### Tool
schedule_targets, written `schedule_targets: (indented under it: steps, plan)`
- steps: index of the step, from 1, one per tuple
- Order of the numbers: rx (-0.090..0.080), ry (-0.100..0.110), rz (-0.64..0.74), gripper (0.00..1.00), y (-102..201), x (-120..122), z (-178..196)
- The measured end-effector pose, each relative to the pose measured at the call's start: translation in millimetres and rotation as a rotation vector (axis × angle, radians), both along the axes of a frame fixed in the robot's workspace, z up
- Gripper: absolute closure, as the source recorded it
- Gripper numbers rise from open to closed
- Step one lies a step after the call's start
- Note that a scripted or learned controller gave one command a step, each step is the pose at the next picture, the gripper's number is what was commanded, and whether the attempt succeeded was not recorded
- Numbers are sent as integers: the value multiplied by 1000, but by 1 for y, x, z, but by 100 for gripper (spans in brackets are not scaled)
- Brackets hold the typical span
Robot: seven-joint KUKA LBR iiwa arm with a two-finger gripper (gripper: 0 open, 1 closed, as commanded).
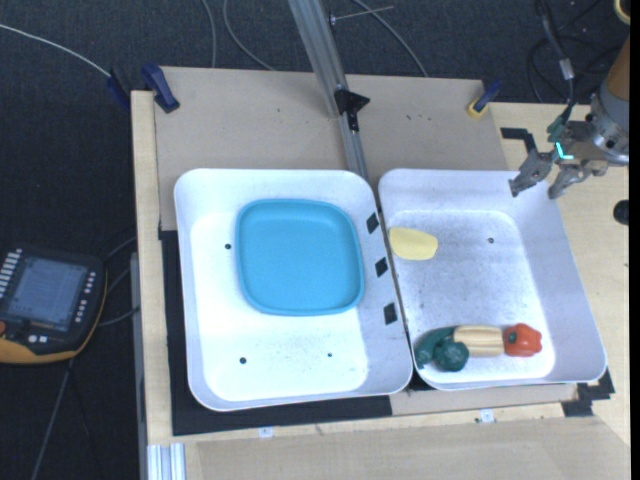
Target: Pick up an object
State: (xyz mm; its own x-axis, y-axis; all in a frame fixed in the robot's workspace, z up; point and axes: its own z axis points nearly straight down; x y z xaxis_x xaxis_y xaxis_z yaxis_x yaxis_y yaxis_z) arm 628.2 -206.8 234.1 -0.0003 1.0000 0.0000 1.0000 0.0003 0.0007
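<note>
A: We log the gripper (549,178) at the far right, above the upper right corner of the right bin (560,268). Its two fingers (527,176) are spread apart, with bare bin rim visible in the gap between them. We see nothing between them and nothing touching them, so we record it as released and carrying nothing.

B: Agreed. We also note a small teal light on the wrist just above the fingers. Where do the objects sit?

A: All in the right bin. A yellow piece (413,243) lies near the bin's upper left corner, close to the divide between the bins. Along the near edge we have three in a row: a dark green item (443,352) on the left, a tan block (479,340) in the middle, and a red item (522,340) on the right. The tan block touches both neighbours.

B: And the gripper relative to them?

A: Well apart from all four; the yellow piece is nearest, and the row lies at the opposite end of the bin.

B: Left bin (200,298)?

A: We record a blue plate (300,256) lying flat in its upper middle.
</note>
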Motion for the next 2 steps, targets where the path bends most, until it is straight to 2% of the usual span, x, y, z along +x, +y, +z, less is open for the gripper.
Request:
schedule_targets:
  steps: [1,2]
  plan:
    - [0,0,0,0,0,0,0]
    - [1,4,0,0,10,-2,-56]
